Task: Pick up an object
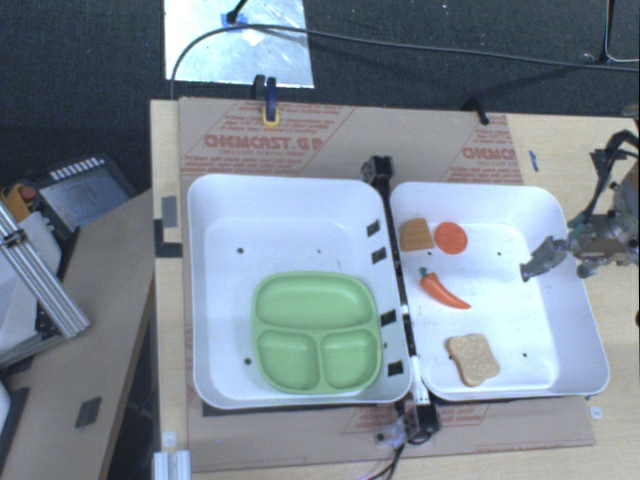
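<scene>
- The orange carrot-shaped toy with a green tip point(443, 290) lies at a slant on the floor of the right-hand shallow white plastic bin point(570, 338), left of centre, near the black divider clamps point(390, 268).
- Just above it sit a flat round orange-red disc point(451, 238) and a tan square cracker-like piece point(416, 235), side by side.
- A pale toast-shaped slice with a grainy surface point(473, 358) rests near the bin's front wall.
- The grey two-finger gripper point(545, 257) reaches in from the right over the bin's right part, apart from every object; whether it is spread cannot be told.
- The left-hand shallow white bin point(215, 218) holds a smooth green three-compartment plate point(316, 330).
</scene>
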Controlling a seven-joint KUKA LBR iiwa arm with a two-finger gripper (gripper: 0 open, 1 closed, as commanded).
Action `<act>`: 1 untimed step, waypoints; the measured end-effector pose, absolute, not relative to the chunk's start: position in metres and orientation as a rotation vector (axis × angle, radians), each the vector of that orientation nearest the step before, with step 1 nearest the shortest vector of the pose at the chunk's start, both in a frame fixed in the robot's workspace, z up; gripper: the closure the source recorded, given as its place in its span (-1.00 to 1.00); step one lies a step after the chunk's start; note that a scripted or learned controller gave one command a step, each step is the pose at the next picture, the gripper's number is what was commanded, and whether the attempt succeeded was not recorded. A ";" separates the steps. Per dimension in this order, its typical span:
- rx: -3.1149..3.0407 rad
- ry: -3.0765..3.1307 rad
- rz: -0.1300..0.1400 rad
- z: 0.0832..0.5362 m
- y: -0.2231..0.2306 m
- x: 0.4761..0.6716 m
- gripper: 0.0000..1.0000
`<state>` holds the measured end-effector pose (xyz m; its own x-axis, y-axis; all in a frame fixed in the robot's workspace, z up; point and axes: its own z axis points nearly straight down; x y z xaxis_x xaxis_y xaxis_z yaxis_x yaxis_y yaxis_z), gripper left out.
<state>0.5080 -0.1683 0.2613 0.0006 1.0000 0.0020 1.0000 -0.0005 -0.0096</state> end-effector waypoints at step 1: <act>-2.219 -2.226 -0.001 0.267 -0.168 0.510 -1.00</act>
